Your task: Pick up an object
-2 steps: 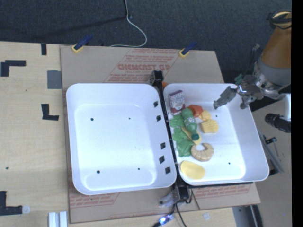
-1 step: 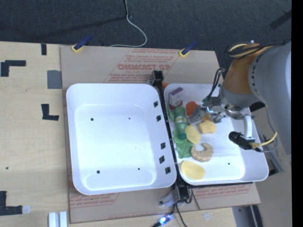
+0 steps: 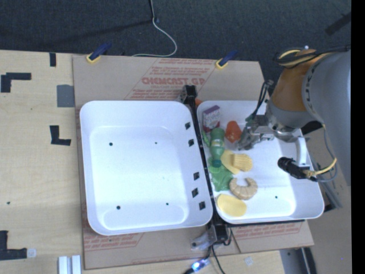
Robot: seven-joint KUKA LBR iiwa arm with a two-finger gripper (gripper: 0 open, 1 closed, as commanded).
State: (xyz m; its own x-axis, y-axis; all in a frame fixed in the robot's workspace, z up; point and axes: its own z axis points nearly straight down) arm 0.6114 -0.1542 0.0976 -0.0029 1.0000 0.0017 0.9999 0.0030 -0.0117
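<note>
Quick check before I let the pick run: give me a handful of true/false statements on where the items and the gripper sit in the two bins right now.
1. All the loose items lie in the right bin. True.
2. The gripper hangs over the left bin. False: it is over the right bin, beside the orange-red item.
3. The purple-and-white box lies near the right bin's far corner, by the divider. True.
4. The croissant-shaped piece lies at the far end of the pile. False: it lies toward the near end, next to the flat yellow piece.
5. The green bottle lies along the divider side. True.
</note>
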